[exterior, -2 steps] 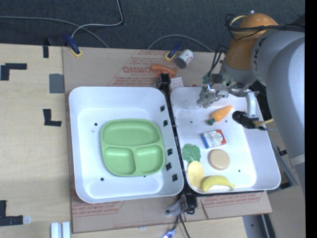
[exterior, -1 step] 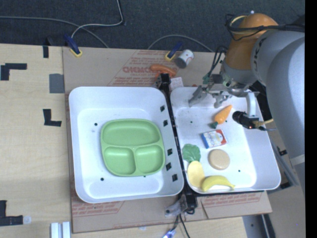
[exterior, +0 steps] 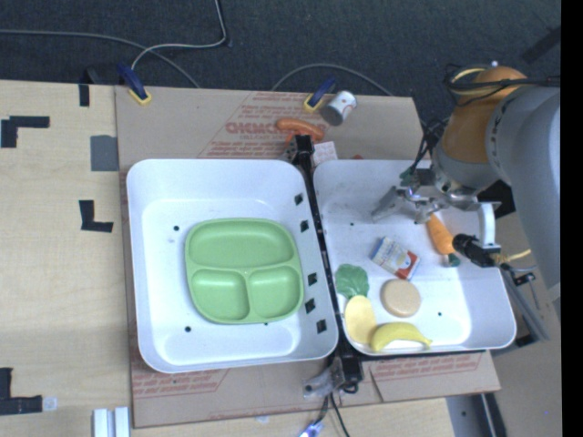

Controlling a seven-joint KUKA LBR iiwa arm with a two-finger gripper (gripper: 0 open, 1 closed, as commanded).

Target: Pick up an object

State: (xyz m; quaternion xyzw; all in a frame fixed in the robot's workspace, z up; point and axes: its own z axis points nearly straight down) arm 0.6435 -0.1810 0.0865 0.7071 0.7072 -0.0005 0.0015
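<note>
Objects for picking lie in the right bin (exterior: 474,330), and the divider (exterior: 314,244) between the two bins serves as the landmark. Far to the left of the divider, the tabletop (exterior: 55,244) is pale wood with black tape marks. Closer, the left bin (exterior: 150,271) holds a green sectioned plate (exterior: 244,269), which lies flat near the bin's middle, well apart from the divider. Just beyond the divider's far end, on the cardboard sheet (exterior: 228,121), lie an orange clamp handle (exterior: 299,127) and a small grey cylinder (exterior: 339,106).

Just right of the divider, near its front end, a green leafy piece (exterior: 352,280) rests on the bin floor. In front of it sits a pale yellow piece (exterior: 359,317), touching a banana (exterior: 401,337) at the front wall. A round tan disc (exterior: 400,298) lies just behind the banana. A small red and white packet (exterior: 394,257) lies behind the disc, farther from the divider than the leafy piece.

Farther right, the tool (exterior: 401,200) hangs over the back of the right bin, its fingers spread wide with nothing between them. A carrot (exterior: 441,236) lies just right of the tool, partly under the wrist. The arm (exterior: 510,144) enters from the right.
</note>
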